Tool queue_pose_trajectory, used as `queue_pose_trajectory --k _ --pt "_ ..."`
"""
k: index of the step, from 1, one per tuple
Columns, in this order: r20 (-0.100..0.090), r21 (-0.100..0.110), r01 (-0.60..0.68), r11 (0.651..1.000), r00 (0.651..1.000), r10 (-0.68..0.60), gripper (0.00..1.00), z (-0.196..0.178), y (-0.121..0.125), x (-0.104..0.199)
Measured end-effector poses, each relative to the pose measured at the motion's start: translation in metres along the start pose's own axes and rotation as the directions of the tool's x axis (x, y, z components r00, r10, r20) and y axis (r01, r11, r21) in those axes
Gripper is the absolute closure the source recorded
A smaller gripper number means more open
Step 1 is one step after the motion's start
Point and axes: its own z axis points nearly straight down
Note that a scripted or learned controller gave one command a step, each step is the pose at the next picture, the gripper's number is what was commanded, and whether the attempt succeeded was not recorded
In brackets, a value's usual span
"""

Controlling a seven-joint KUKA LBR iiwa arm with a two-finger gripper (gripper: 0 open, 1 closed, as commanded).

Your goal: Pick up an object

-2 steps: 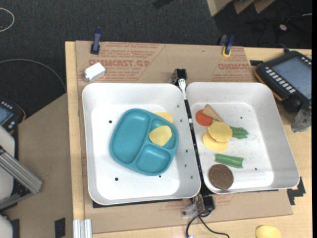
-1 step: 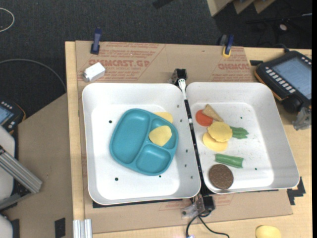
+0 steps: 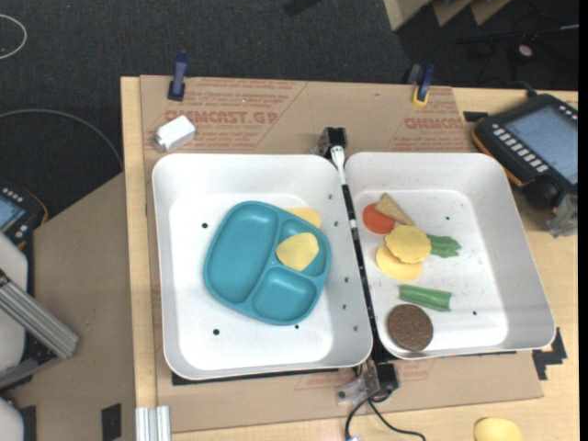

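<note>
A small grey piece sits at the right edge of the frame, just below mid-height, and is cut off by the border. It may belong to the arm, which reaches in from that side, or it may be some other fitting. So little of it shows that the two cannot be told apart. It lies low and angled slightly toward the lower right, and its shape gives no reading of wrist angle or pose.

The robot's dark grey control pendant has a pale blue screen and button rows.
</note>
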Motion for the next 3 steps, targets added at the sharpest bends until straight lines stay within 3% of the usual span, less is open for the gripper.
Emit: queue_pose_trajectory --k 3 --pt "0.008 -0.010 0.003 1.000 1.000 -0.003 1.00 -0.031 0.002 -0.001"
